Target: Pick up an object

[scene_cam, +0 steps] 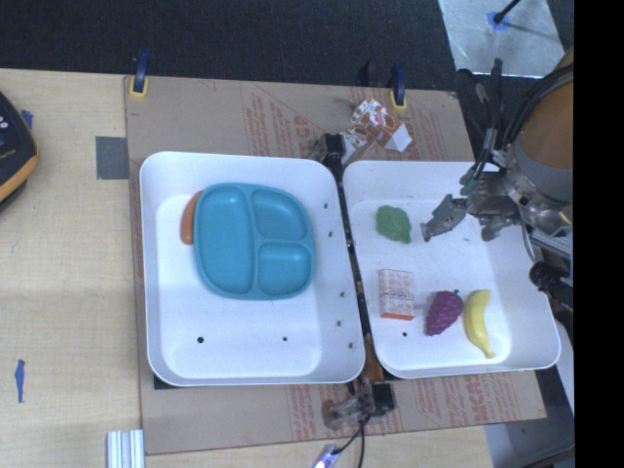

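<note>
The right bin (429, 359) holds a green lumpy object (394, 223), a small orange-and-white carton (396, 293), a purple grape bunch (444, 312) and a yellow banana (479, 322). My gripper (466, 218) hangs over the upper right part of this bin, to the right of the green object and above the grapes and banana. Its fingers are spread apart, one dark finger (441, 218) pointing left toward the green object. Nothing is between them.
The left bin (244, 364) holds a blue divided plate (255, 241) with an orange item (186, 219) tucked under its left edge. A crumpled wrapper (375, 125) lies behind the bins. Cables and the arm crowd the right side.
</note>
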Robot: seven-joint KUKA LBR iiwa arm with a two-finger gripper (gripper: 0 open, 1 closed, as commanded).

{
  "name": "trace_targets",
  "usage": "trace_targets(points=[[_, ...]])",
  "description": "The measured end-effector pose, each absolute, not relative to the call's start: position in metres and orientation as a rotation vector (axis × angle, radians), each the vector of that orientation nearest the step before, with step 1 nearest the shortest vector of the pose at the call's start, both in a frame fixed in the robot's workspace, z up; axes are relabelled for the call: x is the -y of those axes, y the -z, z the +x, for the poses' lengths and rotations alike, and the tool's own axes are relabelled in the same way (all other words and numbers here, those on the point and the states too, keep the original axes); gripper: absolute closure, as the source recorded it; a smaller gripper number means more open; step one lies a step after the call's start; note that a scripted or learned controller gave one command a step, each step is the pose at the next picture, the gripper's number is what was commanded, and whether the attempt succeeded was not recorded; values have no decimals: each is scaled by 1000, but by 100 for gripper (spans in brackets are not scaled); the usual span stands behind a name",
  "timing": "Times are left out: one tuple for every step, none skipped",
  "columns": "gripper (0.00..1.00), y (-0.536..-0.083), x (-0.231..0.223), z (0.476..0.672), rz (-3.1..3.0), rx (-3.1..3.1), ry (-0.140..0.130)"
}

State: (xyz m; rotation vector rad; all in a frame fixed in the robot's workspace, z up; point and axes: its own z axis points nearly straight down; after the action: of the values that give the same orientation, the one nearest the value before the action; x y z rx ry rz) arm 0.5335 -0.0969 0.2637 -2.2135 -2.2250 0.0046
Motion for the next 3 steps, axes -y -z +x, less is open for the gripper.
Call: trace_targets(points=[[0, -100, 130, 503, -2216, 2227, -3], [0, -194, 213, 494, -2219, 2225, -3], [0, -129, 212, 493, -2214, 2225, -4]])
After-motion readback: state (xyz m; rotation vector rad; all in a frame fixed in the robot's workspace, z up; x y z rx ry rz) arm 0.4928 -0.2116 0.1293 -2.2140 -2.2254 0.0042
